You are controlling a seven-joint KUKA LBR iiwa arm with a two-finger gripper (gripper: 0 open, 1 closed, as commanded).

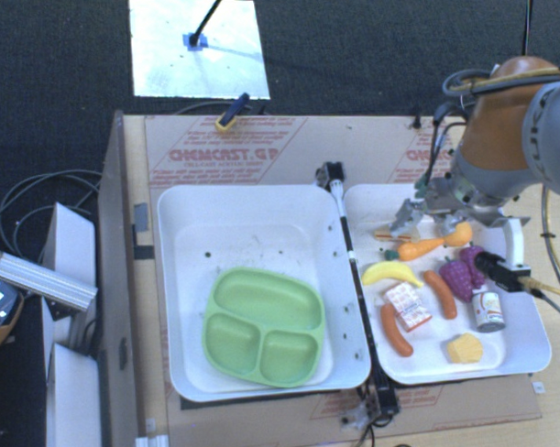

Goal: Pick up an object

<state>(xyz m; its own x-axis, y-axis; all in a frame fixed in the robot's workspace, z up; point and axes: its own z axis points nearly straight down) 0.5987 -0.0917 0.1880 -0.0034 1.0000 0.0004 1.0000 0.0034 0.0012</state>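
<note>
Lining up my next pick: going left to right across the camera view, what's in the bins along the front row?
Green divided plate in the left bin, then in the right bin: sausage → snack packet → cheese wedge → small can.

One fixed camera above the bench point(259, 141) looks down at a slant on both bins point(252, 202).

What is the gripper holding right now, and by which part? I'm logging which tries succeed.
It cannot be told. The gripper sits low in the right bin, just above the carrot, with nothing visibly between its jaws.
</note>
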